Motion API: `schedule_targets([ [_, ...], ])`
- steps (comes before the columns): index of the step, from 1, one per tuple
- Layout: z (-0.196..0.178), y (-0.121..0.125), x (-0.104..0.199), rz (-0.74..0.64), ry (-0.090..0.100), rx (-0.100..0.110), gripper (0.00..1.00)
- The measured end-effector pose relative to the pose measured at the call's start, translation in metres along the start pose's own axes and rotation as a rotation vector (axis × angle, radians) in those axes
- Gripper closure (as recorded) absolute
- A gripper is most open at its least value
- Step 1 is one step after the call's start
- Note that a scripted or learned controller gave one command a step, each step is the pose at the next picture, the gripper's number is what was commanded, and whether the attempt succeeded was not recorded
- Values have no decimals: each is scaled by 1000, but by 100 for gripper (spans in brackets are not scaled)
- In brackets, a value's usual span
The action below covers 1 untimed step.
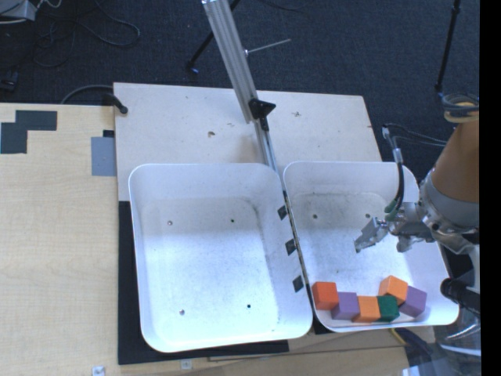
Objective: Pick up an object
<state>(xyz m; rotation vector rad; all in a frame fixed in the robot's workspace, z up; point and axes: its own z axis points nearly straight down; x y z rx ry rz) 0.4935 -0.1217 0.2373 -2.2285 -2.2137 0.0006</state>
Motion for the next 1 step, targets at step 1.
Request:
schedule_targets([
  [1, -14, -6, 32, -11, 0, -3, 0],
])
